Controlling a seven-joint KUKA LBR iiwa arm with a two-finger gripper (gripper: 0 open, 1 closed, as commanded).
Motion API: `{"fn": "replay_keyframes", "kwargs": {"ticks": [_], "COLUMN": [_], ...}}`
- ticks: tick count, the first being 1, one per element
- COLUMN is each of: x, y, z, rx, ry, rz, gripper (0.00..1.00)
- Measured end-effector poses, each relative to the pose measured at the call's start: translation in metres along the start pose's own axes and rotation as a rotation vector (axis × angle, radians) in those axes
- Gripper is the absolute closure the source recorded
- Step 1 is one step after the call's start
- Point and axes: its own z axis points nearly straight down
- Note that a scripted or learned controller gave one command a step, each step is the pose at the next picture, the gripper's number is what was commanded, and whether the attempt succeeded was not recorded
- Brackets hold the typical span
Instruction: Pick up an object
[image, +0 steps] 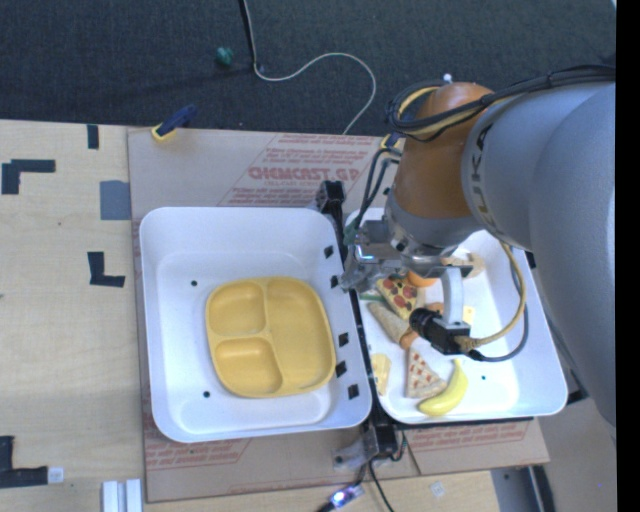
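At the near edge of the right-hand shallow white bin lies a small yellow plastic banana, curved and smooth, probably hollow and light; its glossy skin looks slippery, so a grasp across the thick middle of the curve seems safer than one at either tapered tip; just beside it, to the left, stands a triangular toy pizza slice with red dots, flat and stiff by the look of it, best pinched across its two long edges; a pale yellow chunk sits against the bin's left wall, near enough to that wall that a finger may not fit behind it; a little farther in lie a tan cone-like wedge and an orange carrot-like piece, both rigid and light in my judgement, both crowded by a second pizza-patterned piece; over this cluster hangs the gripper, under the grey arm's orange band; whether it is apart or together I cannot tell, since the wrist and black cables hide the tips, and nothing can be seen between them; none of these toys looks fragile, though all may skid on the slick bin floor; in the left-hand white bin, well apart from the gripper, rests a yellow three-compartment plastic plate, wide and shallow, awkward to take except by its rim; beyond both bins, a brown cardboard sheet covers the table.
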Motion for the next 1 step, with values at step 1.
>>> {"fn": "replay_keyframes", "kwargs": {"ticks": [1], "x": [0.008], "y": [0.009], "z": [-0.0103], "rx": [-0.001], "ry": [0.002], "rz": [-0.001], "gripper": [1.0]}}
